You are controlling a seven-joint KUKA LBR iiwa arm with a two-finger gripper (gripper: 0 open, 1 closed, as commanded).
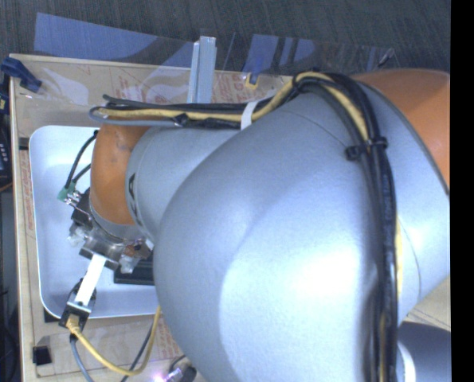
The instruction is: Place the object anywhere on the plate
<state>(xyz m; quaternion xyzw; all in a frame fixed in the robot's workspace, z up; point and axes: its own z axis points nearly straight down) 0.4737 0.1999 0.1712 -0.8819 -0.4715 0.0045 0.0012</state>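
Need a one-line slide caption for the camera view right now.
Grey arm with orange band looms over the left white bin, cables trailing along it.

Illumination is moderate and comes from above. A broad, soft highlight lies across the grey arm casing, which sits close to the lens and renders slightly soft. The white bin is evenly lit, with a blue cast and dim shadow beneath the arm. The dark floor beyond the bench is underexposed and grainy.
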